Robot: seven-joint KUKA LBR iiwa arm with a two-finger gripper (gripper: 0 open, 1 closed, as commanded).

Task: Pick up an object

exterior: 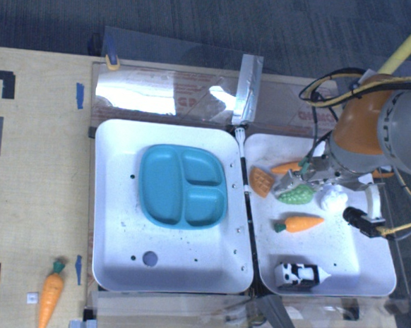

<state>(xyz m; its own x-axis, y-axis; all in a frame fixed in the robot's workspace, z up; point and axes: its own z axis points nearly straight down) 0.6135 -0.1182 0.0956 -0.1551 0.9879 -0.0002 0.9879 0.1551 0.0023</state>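
Right bin (367, 275), centre-right of frame. The gripper (305, 176) is low over a green object (294, 195), which lies just below and left of it, long axis running lower left to upper right. Whether the fingers are parted or closed cannot be told. A carrot (301, 223) lies below, apart.

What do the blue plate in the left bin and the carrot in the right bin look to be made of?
Blue plate: probably moulded plastic, with a smooth, slightly glossy, even turquoise surface and rounded dividers.
Carrot: likely a plastic or rubber toy, uniformly orange with a soft sheen and a green tip; which of the two cannot be told.
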